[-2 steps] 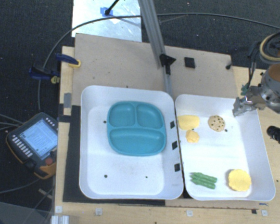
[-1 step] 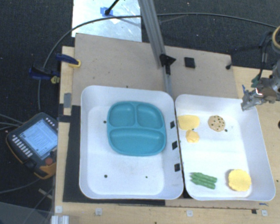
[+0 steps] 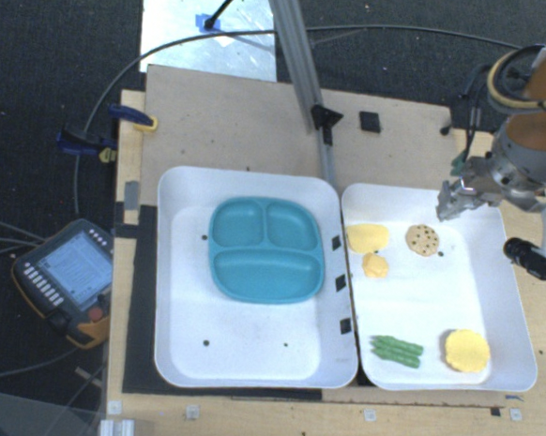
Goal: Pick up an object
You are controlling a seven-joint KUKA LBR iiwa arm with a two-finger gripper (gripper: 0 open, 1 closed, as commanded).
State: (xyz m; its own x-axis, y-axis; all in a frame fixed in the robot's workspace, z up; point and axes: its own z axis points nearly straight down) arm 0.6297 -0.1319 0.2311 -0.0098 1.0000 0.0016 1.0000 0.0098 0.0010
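Camera view, looking down at a slant on a bench bearing two shallow white bins side by side.

The left bin [image 3: 178, 346] is holding a teal divided plate [image 3: 267, 249], lying flat near the bin's middle with bare white floor around it, most of it on the near side.

The right bin [image 3: 505, 315] is holding the loose pieces, which are lying spread out rather than heaped, likely so that each can be taken singly. A round cookie with dark chips [image 3: 423, 239] is sitting toward the far side. To its left a yellow lump [image 3: 367, 237] is lying close to the bin's left wall, with a smaller yellow piece [image 3: 375, 266] just beside it on the near side. Toward the near edge, a bundle of green beans [image 3: 396, 350] is lying flat, and a yellow disc [image 3: 467, 351] is resting to its right, near the corner.

The arm is reaching in from the right, its orange band showing at the upper right. The gripper [image 3: 448, 203] is hanging over the far part of the right bin, just beside the cookie on its far right, pointing down. Whether it is parted or closed cannot be told; nothing is showing in its grasp.

The cookie appears the likeliest target, being nearest the tool. It has open floor on every side, so a straight descent looks unobstructed. The yellow lump and the disc are sitting closer to walls, leaving less room there.
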